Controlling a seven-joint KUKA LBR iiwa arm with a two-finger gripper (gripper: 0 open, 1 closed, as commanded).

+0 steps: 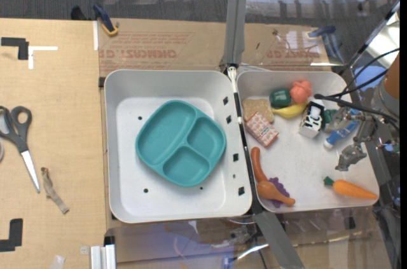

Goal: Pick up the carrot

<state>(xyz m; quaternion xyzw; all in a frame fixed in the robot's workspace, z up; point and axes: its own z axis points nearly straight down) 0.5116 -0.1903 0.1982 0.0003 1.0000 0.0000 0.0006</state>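
The carrot (353,189) is orange with a small green top. It lies flat in the near right corner of the right bin (305,163), its tip pointing right. My gripper (351,158) hangs over the right side of that bin, just behind the carrot and a little to its left. It is apart from the carrot and nothing shows in its grasp. The angle hides how the fingers stand.
Behind the gripper lie a blue tube (340,131), a black-and-white carton (311,120), a banana (289,111), a green pepper (280,97) and a peach (301,91). Near the bin's left wall are a cracker box (262,129), a sausage (257,166) and purple grapes (275,187). The left bin holds a teal divided plate (181,142).
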